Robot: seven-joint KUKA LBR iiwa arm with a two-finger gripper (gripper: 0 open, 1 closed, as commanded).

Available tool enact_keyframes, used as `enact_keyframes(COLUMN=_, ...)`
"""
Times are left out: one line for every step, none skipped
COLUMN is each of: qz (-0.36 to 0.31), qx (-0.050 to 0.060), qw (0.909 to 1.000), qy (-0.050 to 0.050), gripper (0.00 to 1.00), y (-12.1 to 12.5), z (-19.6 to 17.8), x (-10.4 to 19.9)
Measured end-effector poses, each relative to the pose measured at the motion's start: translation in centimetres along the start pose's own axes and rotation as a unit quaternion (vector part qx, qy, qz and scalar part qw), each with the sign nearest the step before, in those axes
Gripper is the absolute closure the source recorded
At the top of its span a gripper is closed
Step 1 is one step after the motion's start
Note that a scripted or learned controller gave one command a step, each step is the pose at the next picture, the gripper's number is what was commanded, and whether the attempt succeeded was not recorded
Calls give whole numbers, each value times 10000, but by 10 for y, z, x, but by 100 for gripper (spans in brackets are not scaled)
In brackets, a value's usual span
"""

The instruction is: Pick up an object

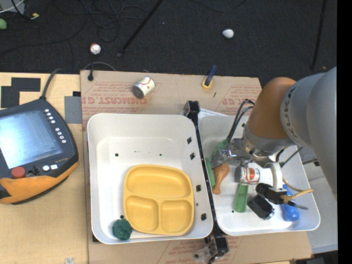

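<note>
My gripper [224,155] is low in the right bin [308,224], near its left wall. A brown drumstick-shaped toy [219,178] lies just below it, and a green piece [223,146] sits right beside it. Next to them are a green stick [241,198], a small red and white can [250,174], a black block [259,207] and a blue object [290,213]. The wrist hides how the fingers stand, and I see nothing clearly held between them.
The left bin [104,142] holds a yellow divided plate [159,198] and a dark green lump [122,229] at its front left corner. A small can [143,87] and a blue-yellow tool [209,78] lie on the cardboard behind. A teach pendant [33,147] sits at the left.
</note>
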State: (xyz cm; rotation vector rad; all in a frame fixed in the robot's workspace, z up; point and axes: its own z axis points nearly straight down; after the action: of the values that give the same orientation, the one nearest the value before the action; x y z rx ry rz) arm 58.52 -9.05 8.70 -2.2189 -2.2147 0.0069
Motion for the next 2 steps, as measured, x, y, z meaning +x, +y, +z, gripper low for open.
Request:
enact_keyframes(qz=26, qx=-17, qw=10000, qy=0, gripper=100, y=2, z=-10, x=-2)
enact_keyframes(qz=-39, qx=-97, qw=9999, qy=-2, gripper=100, y=62, z=-108, x=52)
